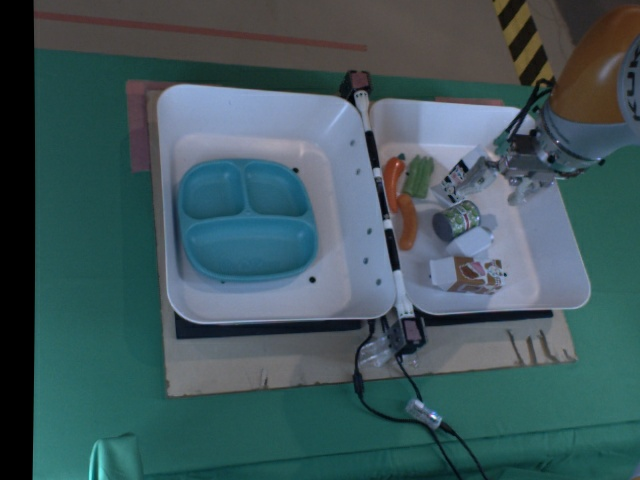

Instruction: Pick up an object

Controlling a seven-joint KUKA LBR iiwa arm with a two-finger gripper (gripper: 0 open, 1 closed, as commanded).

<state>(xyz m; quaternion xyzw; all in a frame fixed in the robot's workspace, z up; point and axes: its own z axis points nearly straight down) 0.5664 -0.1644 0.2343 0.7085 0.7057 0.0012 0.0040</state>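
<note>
My gripper [503, 179] hangs over the back of the right bin [556, 258], open, with nothing between its fingers. Its left finger [482, 173] is right beside a small black-and-white box [458, 176]. In front of it lies a grey-green can [457, 218] against a white piece [478, 241]. A brown-and-white carton [468, 273] rests nearer the front. Two orange sausage-shaped pieces [395, 175] [408, 224] and a green vegetable [420, 173] lie along the bin's left side.
A blue divided plate [247, 218] sits in the left bin [200, 118]. A black-and-white bar [385, 218] runs between the bins, and cables [420, 413] trail off the front. The green bench [90, 268] surrounds the bins.
</note>
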